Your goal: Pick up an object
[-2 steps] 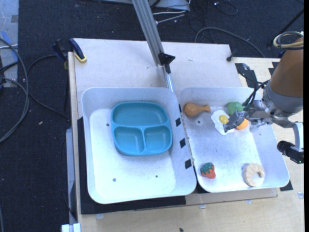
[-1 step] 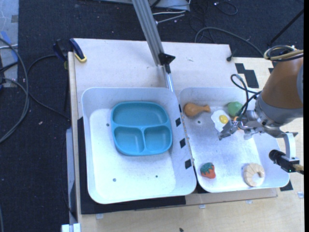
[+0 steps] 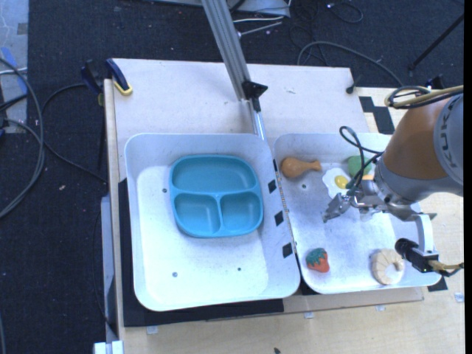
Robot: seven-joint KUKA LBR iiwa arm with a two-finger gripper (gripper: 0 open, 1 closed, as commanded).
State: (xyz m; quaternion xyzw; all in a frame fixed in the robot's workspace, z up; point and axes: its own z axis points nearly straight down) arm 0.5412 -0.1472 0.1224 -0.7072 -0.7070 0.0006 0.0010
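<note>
Tool (image 3: 330, 212), fingers parted and empty, amid fried egg (image 3: 338, 181), drumstick (image 3: 299, 167), strawberry (image 3: 318, 259), bagel (image 3: 387, 265).

Robotics lab: plywood bench (image 3: 184, 87) on dark carpet, loose cables (image 3: 44, 124) across the floor, aluminium camera mast (image 3: 225, 35), two white bins (image 3: 147, 271), clamp (image 3: 118, 78) at bench corner.

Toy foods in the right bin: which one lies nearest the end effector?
The fried egg, white with a yellow yolk, just up-left of the end effector. The drumstick, strawberry and bagel all lie farther off.
</note>
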